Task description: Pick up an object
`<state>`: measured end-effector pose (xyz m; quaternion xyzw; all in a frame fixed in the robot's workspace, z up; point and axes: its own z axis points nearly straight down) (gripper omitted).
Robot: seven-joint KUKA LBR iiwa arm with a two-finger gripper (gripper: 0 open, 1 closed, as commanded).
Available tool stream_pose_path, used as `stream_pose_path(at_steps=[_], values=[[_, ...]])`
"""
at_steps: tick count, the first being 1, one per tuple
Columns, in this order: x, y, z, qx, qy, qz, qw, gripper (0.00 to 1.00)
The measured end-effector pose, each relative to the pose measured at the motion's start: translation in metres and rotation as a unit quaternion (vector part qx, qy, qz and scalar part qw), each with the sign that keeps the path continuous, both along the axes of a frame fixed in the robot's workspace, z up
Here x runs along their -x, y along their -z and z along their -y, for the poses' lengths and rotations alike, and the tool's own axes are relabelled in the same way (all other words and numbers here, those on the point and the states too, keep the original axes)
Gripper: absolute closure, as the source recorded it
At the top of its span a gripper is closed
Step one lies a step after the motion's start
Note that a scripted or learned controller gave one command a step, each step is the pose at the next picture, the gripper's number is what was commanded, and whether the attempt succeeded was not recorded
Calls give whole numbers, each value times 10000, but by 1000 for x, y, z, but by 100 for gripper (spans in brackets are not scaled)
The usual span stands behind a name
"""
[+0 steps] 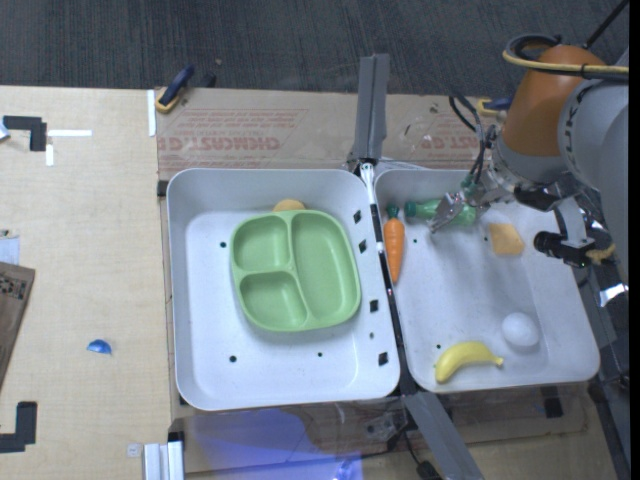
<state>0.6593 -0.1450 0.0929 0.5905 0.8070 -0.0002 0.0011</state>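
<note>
Reaching low into the far end of the right bin [560, 368], the gripper [452, 211] sits over a green object [424, 208]. Finger state: cannot tell. Nothing is visibly lifted; the pick remains outstanding.

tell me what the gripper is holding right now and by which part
It cannot be told. The gripper is low in the right bin, at a green object, but the view does not show a grasp.
</note>
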Motion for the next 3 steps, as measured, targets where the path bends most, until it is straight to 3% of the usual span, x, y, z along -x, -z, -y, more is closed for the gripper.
stream_pose_path(at_steps=[1, 2, 3], values=[[1, -9, 2, 19, 7, -19, 10000, 100], [0, -111, -52, -3, 381, -4, 9993, 100], [37, -118, -77, -4, 1288, -16, 9917, 100]])
